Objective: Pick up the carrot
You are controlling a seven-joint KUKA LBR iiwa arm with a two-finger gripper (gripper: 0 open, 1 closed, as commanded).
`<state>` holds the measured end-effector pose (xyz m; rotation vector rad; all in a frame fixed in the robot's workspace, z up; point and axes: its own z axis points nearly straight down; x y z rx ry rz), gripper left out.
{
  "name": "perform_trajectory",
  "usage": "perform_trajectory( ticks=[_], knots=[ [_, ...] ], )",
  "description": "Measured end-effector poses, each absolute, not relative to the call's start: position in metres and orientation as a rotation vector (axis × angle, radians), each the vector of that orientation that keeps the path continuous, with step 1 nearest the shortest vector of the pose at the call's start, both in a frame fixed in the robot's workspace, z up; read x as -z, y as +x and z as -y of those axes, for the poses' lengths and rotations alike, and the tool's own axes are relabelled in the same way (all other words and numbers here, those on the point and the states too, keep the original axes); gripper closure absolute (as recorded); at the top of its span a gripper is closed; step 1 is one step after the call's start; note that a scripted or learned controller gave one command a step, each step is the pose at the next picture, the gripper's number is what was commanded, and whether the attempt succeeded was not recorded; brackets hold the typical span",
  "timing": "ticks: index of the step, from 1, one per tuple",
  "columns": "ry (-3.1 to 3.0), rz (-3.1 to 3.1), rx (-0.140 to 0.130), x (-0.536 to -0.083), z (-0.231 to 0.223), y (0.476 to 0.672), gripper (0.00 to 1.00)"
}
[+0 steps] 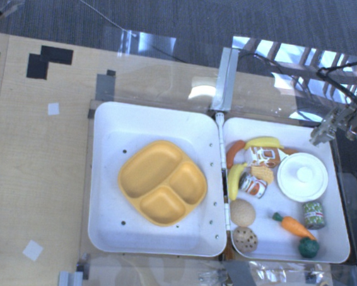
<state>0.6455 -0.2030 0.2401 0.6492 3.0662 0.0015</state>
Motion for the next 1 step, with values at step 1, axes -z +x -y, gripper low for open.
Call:
perform_trajectory(
  ticks=[1],
  knots=[
    [0.671, -3.06, -0.001, -0.2533, 0.2042, 0.661, 1.0]
  ],
)
